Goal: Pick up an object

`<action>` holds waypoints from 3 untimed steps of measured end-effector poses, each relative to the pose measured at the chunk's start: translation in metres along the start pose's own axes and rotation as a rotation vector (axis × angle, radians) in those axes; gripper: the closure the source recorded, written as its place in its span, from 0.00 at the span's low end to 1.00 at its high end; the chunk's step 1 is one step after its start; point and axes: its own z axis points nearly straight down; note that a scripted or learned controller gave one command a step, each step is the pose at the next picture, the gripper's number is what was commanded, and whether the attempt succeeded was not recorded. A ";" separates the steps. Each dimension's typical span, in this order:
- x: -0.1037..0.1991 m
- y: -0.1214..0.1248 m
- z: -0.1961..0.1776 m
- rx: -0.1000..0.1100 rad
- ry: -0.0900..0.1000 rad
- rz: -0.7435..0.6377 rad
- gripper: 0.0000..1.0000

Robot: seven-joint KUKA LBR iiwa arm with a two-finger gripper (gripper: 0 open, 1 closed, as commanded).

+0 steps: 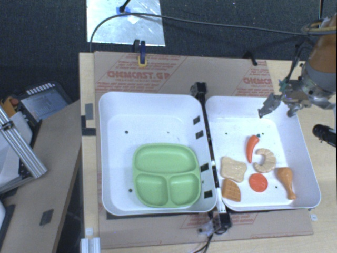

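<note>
So from the overhead camera: the gripper (279, 105) is hanging over the back edge of the right bin (310, 165), up near its far right corner, and it's got nothing in it. The two fingers are splayed apart, one pointing toward the bin's middle and one closer to the arm, with just bin floor showing between them.

All the pickable stuff is clustered in the front half of that bin, well apart from the gripper. There's a red chili pepper (252, 147) standing lengthwise, a curled shrimp-looking piece (265, 159) just beside it, a tan bread slice (233, 168), a red tomato slice (258, 183), an orange wedge-shaped bit (231, 190) and a drumstick (286, 181) on the right. The left bin holds a green divided plate (165, 174).

My guess is these are hollow plastic play food, so light, stiff and kinda slippery; nothing fragile. The flat ones (tomato, bread) look like a pain since they lie flush with the floor. I'd go for the drumstick across its narrow shank, or the chili across its middle, which is also the closest to the gripper. The picture's pretty soft though, so I can't say if the shrimp touches the chili or not.
</note>
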 end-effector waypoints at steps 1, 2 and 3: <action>0.000 0.002 -0.005 -0.009 -0.002 -0.002 0.00; -0.006 -0.004 0.052 -0.005 -0.001 0.000 0.00; -0.006 -0.009 0.114 -0.004 0.000 0.000 0.00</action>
